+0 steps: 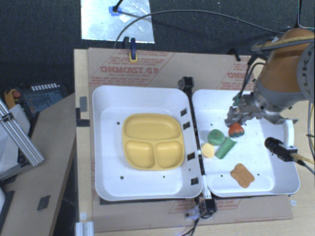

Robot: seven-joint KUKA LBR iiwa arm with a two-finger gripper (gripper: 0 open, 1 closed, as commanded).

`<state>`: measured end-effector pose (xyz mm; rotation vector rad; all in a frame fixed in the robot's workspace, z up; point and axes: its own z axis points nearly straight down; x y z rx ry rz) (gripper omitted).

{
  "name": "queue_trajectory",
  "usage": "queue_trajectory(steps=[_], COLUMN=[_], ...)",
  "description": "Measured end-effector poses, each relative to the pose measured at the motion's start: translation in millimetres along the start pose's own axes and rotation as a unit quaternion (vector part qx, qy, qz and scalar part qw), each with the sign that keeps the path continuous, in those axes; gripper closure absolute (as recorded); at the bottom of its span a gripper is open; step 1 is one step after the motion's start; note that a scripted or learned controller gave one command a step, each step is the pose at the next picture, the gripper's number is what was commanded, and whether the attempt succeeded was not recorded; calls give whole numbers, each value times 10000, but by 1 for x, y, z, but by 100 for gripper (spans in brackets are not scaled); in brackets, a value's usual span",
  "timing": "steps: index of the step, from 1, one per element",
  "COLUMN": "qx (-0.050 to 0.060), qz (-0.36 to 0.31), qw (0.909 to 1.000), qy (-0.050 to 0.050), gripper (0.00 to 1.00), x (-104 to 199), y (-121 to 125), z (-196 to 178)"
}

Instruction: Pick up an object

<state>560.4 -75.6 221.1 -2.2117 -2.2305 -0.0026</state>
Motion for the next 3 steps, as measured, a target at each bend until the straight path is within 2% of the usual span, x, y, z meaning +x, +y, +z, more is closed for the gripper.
queue_trajectory(steps=[3], qx=[-1], qz=[-11], qw=[10000], qy=[3], gripper=[100], x=[146], y=[-34], z=[-15])
